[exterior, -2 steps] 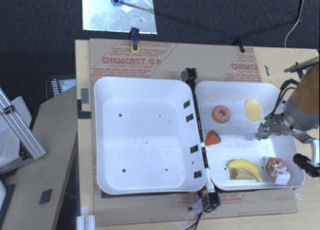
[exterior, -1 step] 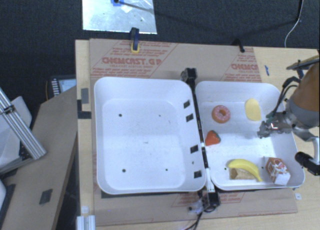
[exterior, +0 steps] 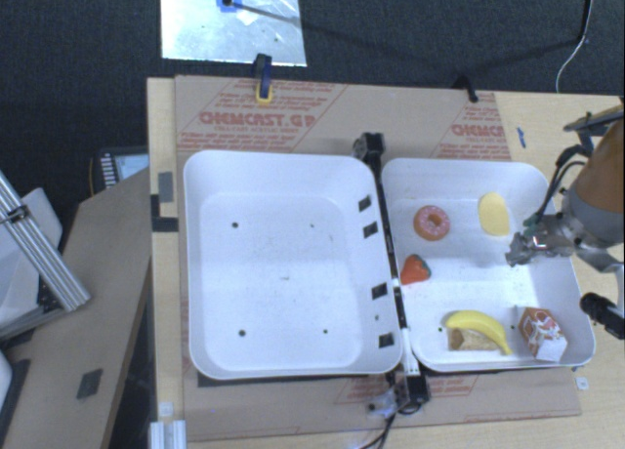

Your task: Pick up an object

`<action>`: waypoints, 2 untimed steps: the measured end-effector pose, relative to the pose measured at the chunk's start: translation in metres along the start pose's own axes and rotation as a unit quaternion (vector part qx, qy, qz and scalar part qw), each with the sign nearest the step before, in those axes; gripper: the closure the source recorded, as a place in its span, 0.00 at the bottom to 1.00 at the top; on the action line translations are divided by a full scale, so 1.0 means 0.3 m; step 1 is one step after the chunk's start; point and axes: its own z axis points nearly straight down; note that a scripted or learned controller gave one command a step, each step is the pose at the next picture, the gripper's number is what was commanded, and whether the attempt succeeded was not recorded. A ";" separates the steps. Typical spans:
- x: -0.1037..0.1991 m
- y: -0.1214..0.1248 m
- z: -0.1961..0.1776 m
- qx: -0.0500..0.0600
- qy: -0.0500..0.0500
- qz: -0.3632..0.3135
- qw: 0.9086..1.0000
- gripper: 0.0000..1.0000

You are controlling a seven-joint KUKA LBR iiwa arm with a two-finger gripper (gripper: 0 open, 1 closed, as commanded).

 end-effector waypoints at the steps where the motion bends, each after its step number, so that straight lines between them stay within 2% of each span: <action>1: -0.001 0.003 -0.035 -0.001 0.000 0.000 1.000 1.00; 2: -0.002 0.006 -0.071 -0.003 -0.001 0.000 1.000 1.00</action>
